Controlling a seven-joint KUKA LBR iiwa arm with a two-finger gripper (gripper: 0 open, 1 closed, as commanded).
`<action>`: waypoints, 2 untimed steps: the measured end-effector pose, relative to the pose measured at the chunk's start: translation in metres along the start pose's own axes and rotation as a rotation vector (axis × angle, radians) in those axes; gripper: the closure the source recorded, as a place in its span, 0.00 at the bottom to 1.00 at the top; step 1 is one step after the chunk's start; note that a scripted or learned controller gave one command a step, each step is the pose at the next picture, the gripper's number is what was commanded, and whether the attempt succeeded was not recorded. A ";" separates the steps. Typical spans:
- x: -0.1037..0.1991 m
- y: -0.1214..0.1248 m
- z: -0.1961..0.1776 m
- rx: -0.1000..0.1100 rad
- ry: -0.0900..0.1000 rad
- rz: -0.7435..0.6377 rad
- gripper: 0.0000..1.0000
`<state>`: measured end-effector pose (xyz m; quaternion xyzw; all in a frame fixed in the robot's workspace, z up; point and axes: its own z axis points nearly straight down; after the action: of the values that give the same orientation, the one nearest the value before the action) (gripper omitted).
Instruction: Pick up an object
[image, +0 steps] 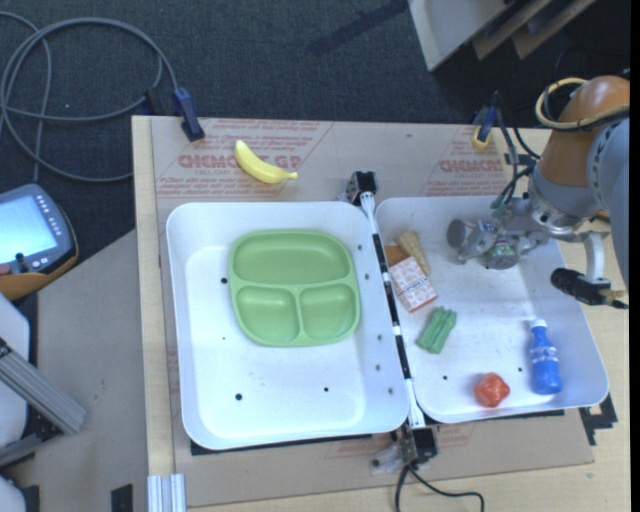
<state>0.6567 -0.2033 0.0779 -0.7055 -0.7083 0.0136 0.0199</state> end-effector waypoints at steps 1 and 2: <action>-0.001 -0.001 -0.010 0.004 -0.003 -0.001 1.00; 0.016 -0.040 -0.082 -0.047 -0.009 0.004 1.00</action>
<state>0.6208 -0.1882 0.1617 -0.7071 -0.7071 0.0003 0.0001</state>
